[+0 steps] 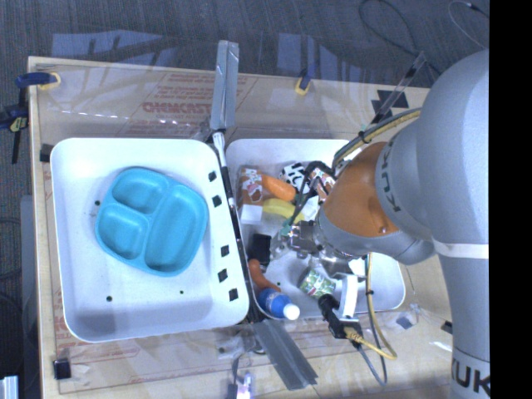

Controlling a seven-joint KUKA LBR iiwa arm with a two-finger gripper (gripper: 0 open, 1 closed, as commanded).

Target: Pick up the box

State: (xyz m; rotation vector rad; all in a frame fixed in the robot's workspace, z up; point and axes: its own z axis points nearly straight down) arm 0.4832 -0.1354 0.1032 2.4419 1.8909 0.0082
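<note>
**Two bins, with the box up and left of the gripper**

Two white bins sit side by side on the wooden bench. The left bin (75,223) fills the left half of the frame and carries a blue divided plate (152,219) near its middle. The right bin (266,150) is crowded with small things, and the grey arm (449,156) with its orange band (357,202) covers much of its right side.

The gripper (299,236) hangs low over the middle of the right bin, just below the orange band. Its tip is lost among cables and clutter, so I cannot tell whether it is spread or closed, and nothing can be seen caught in it.

The box (249,186), small and brownish with a printed face, lies in the upper left corner of the right bin, close against the wall shared with the left bin. It is up and to the left of the gripper and apart from it. Between the two lie an orange carrot-like piece (279,189) touching the box's right side and a yellow item (279,209) just below that. A black-and-white patterned thing (293,173) sits to the upper right of the box.

Lower in the bin, a black block (259,246) lies left of the gripper, a blue bottle with a white cap (279,307) rests at the bottom edge, and a crumpled green-and-white wrapper (318,284) lies below the gripper.
</note>
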